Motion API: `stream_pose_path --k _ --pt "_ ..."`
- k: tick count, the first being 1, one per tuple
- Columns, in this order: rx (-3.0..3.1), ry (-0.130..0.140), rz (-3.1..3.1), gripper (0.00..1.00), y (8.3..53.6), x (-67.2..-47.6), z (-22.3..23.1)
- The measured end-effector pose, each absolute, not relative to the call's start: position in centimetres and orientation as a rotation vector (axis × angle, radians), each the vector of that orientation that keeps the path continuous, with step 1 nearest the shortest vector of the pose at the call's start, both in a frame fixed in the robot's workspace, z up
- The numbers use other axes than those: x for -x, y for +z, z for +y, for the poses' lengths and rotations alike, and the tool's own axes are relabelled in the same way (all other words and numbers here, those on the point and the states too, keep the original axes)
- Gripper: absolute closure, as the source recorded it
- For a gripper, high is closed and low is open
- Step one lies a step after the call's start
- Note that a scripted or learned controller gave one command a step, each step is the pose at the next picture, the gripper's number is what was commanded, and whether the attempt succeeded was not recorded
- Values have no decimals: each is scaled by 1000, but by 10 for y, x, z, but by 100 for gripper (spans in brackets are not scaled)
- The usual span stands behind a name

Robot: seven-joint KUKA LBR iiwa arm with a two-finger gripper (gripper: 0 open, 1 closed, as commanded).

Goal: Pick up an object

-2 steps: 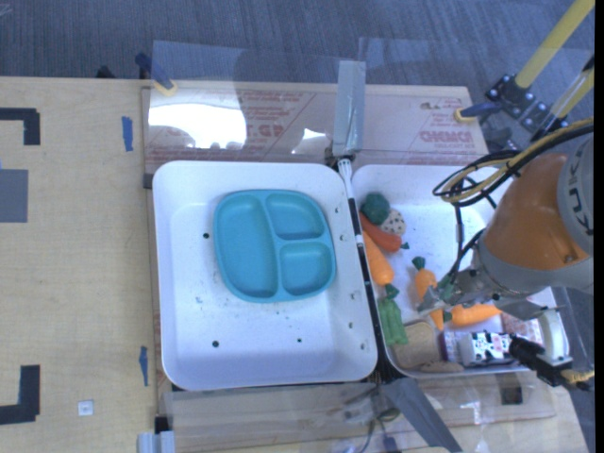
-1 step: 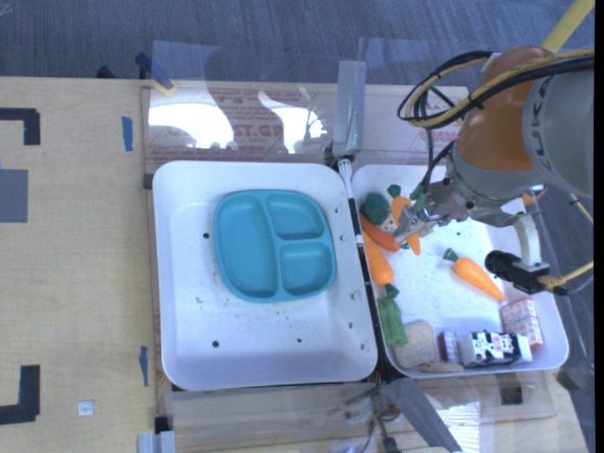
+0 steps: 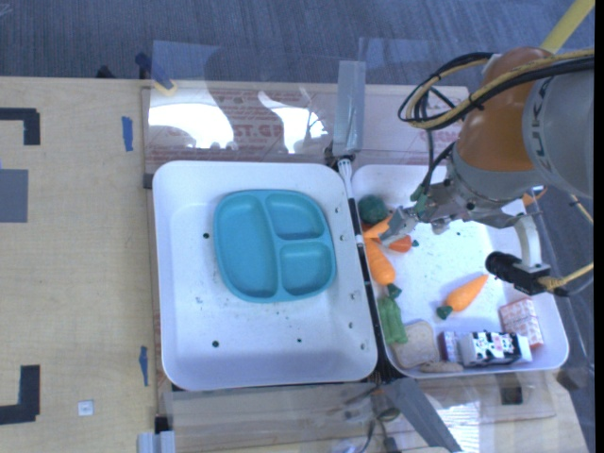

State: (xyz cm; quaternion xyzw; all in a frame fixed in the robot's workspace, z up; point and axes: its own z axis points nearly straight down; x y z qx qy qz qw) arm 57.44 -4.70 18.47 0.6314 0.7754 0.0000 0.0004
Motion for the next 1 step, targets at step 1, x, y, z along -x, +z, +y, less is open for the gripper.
stream_pose_path --k 1 --pt "-1766 -2 2594 0 171 -664 -121"
